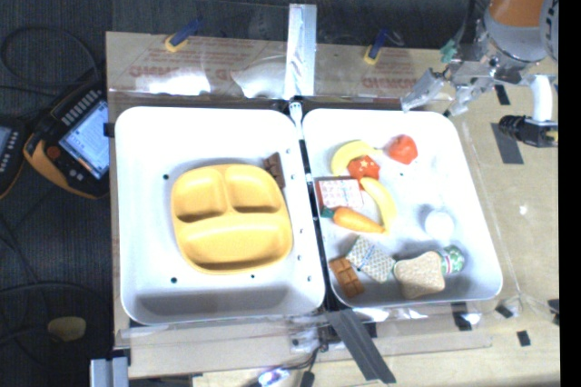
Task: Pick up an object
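Note:
My gripper (442, 96) hangs open above the far right corner of the right bin (472, 194), with nothing between its fingers. Below it in that bin lie a red tomato (401, 148), a second red fruit (363, 167) on a yellow round piece (348, 154), a banana (379, 198), a carrot (356, 219), a small red-and-white box (338, 192), a white cup (438, 222), a bread slice (419, 274), a checkered packet (371, 256), a brown waffle (345, 277) and a green-capped item (453, 260).
The left bin (136, 194) holds a yellow divided plate (231, 217) and a small brown block (274, 166) by the divider. A handheld pendant (77, 144) lies on the floor to the left. Clear plastic sheeting (263, 72) covers the board behind the bins.

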Motion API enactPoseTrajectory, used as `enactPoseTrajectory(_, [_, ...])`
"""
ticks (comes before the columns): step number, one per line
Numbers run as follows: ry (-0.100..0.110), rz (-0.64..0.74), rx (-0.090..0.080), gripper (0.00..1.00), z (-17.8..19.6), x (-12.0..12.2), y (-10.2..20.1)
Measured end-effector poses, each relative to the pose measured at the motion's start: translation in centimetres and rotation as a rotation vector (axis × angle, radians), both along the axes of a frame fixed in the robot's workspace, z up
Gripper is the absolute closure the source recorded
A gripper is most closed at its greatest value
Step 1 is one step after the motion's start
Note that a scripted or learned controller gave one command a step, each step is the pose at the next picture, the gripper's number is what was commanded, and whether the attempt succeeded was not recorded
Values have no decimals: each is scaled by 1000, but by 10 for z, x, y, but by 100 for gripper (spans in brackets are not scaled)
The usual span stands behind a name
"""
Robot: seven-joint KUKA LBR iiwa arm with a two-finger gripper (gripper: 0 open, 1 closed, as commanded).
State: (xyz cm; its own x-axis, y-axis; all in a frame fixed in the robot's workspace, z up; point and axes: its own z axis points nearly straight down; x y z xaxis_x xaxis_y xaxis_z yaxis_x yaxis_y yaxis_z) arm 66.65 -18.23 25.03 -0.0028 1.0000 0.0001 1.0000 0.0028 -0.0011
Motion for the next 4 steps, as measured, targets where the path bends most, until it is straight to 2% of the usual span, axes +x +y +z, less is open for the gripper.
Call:
enactPoseTrajectory(1, [1,-61,-3,0,-30,-50,-42])
enactPoseTrajectory(2, [-1,-3,-1,0,13,-44,32])
enactPoseTrajectory(3, [-3,242,0,0,-131,-15,17])
enactPoseTrajectory(4, [-34,674,-18,0,-150,-66,39])
